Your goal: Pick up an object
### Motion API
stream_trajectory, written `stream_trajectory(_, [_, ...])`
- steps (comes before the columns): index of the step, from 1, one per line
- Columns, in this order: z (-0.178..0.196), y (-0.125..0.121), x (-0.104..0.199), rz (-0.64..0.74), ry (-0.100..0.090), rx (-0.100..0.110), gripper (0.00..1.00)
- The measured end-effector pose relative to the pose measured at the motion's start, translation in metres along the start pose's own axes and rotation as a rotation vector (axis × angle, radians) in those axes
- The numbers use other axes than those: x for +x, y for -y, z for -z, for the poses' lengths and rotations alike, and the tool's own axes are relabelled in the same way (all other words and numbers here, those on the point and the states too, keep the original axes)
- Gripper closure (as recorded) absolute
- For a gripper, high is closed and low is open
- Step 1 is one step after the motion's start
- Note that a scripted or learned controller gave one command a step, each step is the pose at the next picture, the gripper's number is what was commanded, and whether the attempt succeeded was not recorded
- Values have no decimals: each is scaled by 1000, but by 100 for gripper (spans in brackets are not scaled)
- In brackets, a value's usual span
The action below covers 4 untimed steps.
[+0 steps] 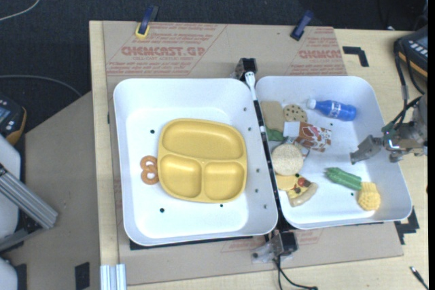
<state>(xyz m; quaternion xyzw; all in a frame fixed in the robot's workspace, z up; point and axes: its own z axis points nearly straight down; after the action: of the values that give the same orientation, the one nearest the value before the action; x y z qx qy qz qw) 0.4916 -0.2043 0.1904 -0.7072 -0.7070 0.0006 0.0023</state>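
We see the metal gripper [372, 149] at the right bin's [380, 208] right wall, but cannot tell how it is set. It is above the smooth green pickle [343, 178] and bumpy yellow corn [369, 197]. The left bin [129, 146] has a shiny yellow tray [202, 159] and a twisty pretzel [149, 170].

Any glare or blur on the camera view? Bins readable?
Camera view: even, soft light; white bins bright but not blown out, yellow tray with a mild sheen; small items in the right bin slightly soft; pincer at the right edge small and blurry, casting a faint shadow.
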Motion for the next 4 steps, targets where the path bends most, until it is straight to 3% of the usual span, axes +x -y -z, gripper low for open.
stream_trajectory(2, [-108, 3, -3, 0, 0, 1, 0])
stream_trajectory(3, [-96, 2, -4, -1, 3, -5, 100])
stream_trajectory(4, [-37, -3, 2, 2, 5, -8, 100])
